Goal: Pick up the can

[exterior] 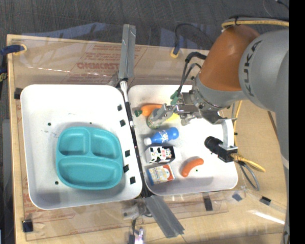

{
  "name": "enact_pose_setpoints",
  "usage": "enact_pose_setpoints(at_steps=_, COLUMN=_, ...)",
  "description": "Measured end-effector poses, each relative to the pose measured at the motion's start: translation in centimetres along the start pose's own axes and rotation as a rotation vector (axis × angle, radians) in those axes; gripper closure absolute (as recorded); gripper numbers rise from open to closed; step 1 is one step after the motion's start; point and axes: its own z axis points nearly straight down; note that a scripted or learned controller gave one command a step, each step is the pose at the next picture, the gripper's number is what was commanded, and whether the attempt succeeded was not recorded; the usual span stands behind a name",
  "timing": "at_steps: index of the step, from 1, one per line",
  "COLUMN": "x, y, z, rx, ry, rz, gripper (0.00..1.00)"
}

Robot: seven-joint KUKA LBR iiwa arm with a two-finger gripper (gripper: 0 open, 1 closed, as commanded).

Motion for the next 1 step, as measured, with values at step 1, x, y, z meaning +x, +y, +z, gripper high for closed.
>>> enact_pose_setpoints(at_steps=1, x=-4.00, y=3.86, z=14.63, rx=-0.001, ry=-0.001, rz=-0.029, gripper=0.00)
